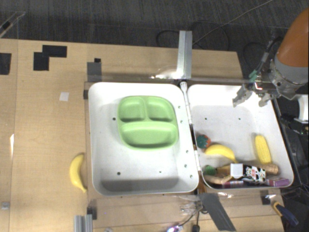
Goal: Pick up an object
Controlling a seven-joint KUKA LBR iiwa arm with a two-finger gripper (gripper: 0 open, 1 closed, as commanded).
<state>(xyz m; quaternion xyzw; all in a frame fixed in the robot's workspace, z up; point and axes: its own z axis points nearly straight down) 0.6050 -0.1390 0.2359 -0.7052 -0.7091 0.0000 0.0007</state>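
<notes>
Still approach phase: pincer (pixel 251 96) hovers w/ fingers apart, nothing btwn them, over far side of right bin (pixel 227 117). Candidates lie along bin's near edge: banana (pixel 220 152), corn cob (pixel 261 148). Next move, I'd judge: shift nearer, centre over one, descend.

A robotics lab: a plywood worktop (pixel 43 129) bearing two white bins (pixel 96 129) bolted to aluminium framing (pixel 185 52), loose cables (pixel 227 25) trailing over grey carpet (pixel 120 8) toward twelve o'clock.
</notes>
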